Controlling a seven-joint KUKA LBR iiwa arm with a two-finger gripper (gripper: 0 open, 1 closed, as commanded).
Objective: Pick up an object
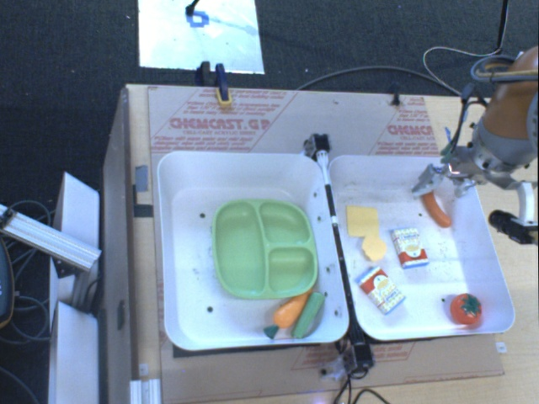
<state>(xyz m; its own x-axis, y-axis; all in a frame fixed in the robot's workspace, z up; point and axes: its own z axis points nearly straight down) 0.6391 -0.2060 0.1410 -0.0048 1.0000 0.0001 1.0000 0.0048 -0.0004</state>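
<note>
**Pincer over sausage in right bin, far right side**

Near edge, left bin (181, 251): orange carrot (289, 311) and green pickle-like piece (309, 315) lying side by side, touching, at the near rim of the green divided plate (264, 248). Plate sits mid-bin, three compartments.

Right bin (497, 263): red tomato (465, 309) in near right corner. Small red-and-white carton (381, 289) near centre-left, second carton (409, 247) just beyond it, apart. Yellow cheese slice (363, 220) with a smaller yellow piece (374, 247) at its near right corner, touching or nearly so.

Farther back, right side: orange-red sausage (437, 209) lies tilted on bin floor. Pincer (445, 178) right above its far end, fingers spread, looks open; cannot tell whether a fingertip touches the sausage. Not gripped between fingers.

Arm (509, 120) comes in from right, orange band visible above wrist.

Far: brown tabletop (253, 116) with printed lettering, blue clamp (221, 81) at its far edge.
</note>
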